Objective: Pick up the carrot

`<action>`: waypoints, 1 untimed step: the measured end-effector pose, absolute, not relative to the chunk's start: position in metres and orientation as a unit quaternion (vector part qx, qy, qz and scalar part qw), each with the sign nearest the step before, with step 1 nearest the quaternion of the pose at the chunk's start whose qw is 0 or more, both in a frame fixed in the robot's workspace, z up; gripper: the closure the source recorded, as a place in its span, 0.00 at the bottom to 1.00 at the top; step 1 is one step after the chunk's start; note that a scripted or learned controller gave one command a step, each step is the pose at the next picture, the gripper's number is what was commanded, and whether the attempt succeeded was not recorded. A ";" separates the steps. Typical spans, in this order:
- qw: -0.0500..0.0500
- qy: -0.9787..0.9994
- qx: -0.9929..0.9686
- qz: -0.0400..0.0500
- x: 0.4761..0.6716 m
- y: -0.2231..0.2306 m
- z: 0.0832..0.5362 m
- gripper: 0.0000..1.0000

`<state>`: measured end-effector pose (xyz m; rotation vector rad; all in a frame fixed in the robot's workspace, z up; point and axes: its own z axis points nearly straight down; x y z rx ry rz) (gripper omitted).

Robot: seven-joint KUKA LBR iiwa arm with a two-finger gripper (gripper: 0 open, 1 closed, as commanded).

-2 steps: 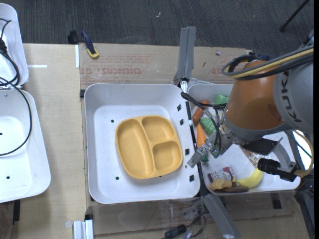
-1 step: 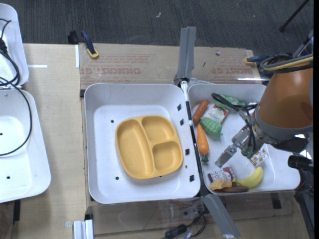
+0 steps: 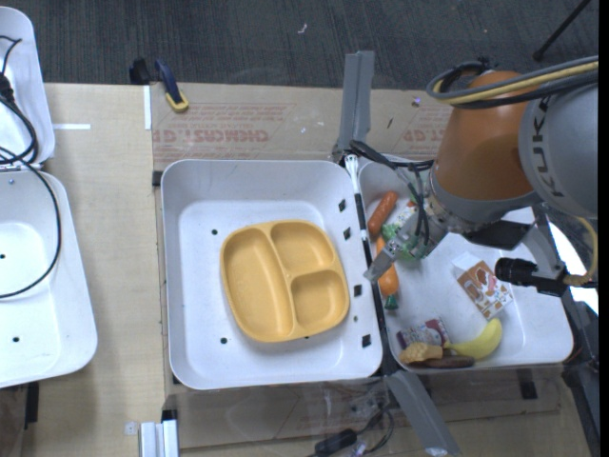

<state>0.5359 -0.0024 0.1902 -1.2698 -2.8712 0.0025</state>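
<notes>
An orange carrot [image 3: 383, 212] lies in the right bin [image 3: 533, 355], close to its left wall and pointing toward the far corner. The gripper [image 3: 401, 246] hangs under the arm's orange band, just to the right of and slightly nearer than the carrot, low over the bin floor. A second orange piece with a green end [image 3: 388, 282] lies directly under the gripper's near side. Whether it belongs to the same carrot is unclear, since the gripper body hides the stretch between the two.
The left bin [image 3: 186, 255] holds a yellow divided plate [image 3: 284, 279]. In the right bin lie a banana [image 3: 481, 341], a printed snack packet [image 3: 485, 289] and small items [image 3: 425, 341] at the near wall. Cables [image 3: 390, 158] run over the far rim.
</notes>
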 end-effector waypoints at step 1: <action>0.001 -0.915 -0.403 0.001 0.511 -0.018 0.190 0.00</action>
